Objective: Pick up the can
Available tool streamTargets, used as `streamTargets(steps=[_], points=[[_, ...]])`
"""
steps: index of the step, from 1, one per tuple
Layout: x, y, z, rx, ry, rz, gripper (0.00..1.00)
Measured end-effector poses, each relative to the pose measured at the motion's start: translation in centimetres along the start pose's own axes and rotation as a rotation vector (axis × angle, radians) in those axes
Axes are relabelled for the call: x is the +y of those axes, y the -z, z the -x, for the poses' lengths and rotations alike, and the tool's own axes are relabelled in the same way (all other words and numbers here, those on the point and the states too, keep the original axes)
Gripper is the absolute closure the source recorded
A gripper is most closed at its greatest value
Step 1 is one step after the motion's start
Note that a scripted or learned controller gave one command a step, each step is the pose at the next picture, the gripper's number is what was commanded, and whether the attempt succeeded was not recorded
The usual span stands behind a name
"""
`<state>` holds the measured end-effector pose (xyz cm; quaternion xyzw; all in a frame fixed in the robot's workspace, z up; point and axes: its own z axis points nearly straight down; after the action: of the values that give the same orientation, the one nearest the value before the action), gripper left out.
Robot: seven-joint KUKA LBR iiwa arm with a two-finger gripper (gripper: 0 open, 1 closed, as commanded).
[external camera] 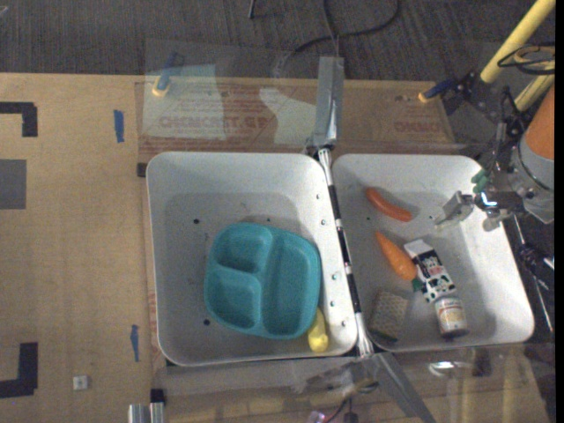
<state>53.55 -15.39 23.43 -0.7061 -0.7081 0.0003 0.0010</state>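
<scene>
- While the can [444, 294] lies on its side in the right bin [502, 236], near that bin's front-right corner, the gripper [464, 208] hangs above the bin's rear-right part, well apart from it.
- How far the tool is open I cannot tell; it is too small and blurred here, and nothing can be seen in its grasp.
- By my judgement the step in hand is the approach: the can is not yet reached, let alone lifted.
- Lying with the can are 2 carrots, 1 carrot [389, 204] toward the back and 1 orange carrot [396, 256] in the middle, just beside the can's top end, and a tan sponge [389, 311] near the front-left.
- Next, I think, the arm [538, 161] must travel toward the bin's front, centre over the can's body and turn the wrist so the tool closes across the can's narrow width.
- Care is likely needed near the orange carrot and the bin wall close by.
- Over in the left bin [176, 201] sit a teal divided plate [262, 279] and a yellow piece [317, 332] at its edge, clear of this work.
</scene>
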Motion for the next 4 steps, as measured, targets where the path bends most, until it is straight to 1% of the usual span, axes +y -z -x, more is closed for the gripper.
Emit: streamTargets(steps=[1,2,3,4], points=[[3.6,-11.1,1.6,-0.001,-0.103,0.002,0.00],[3.1,-14.6,-2.0,-0.003,-0.284,0.009,0.00],[9.5,-14.6,4.5,-0.001,-0.320,0.003,0.00],[10.3,-8.3,5.1,-0.001,-0.713,0.003,0.00]])
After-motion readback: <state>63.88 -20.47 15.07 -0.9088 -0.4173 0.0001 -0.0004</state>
